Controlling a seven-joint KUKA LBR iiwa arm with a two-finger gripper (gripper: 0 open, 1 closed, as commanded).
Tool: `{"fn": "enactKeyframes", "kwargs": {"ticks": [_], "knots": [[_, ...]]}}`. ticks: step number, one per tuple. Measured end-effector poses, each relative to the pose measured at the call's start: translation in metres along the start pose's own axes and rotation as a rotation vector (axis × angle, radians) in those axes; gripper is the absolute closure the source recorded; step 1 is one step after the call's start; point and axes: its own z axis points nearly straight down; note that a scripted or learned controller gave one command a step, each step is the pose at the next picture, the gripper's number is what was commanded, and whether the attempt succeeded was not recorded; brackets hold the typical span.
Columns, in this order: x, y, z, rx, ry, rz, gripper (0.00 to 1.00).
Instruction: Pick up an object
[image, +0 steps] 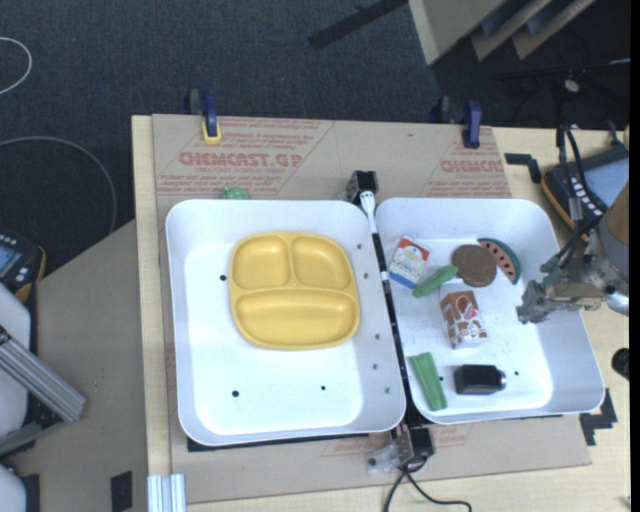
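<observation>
Claw (532, 303): one, at the right edge of the right bin (575, 385), reaching in from the bench's right side and hanging over the bin's white floor. Whether it is released or clenched cannot be told; nothing shows between its tips.

Objects in the right bin, seven counted, all lying toward the bench's left of the claw and apart from it:
- Brown-and-white packet (463, 317), one, mid-bin, the nearest item to the claw.
- Brown disc (474, 266), one, toward the bin's far edge, just beyond the packet.
- Watermelon slice toy (503, 258), one, touching the disc's right side, near the bin's far right corner.
- Small white carton (408, 262) with red and blue print, one, near the bin's far left corner.
- Green stick (434, 281), one, slanted between the carton and the disc.
- Green flat bar (428, 380), one, by the bin's near left corner.
- Black block (479, 379), one, at the near edge, just right of the green bar.

Left bin (200, 330): one, holding one yellow divided plate (294, 290) with three compartments, set toward the bin's far edge.

Bench (160, 180): one, bearing both bins side by side. Blue clamps at its far edge, two: one at the left (208, 107), one at the right (472, 118).
</observation>
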Motion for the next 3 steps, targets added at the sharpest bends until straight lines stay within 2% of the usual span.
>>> {"fn": "enactKeyframes", "kwargs": {"ticks": [1, 2, 3], "knots": [[0.060, 0.006, -0.013, -0.011, -0.005, 0.001, 1.00], [0.111, 0.002, -0.050, -0.016, -0.006, 0.000, 1.00], [0.200, 0.006, -0.111, -0.019, -0.004, -0.004, 1.00]]}}
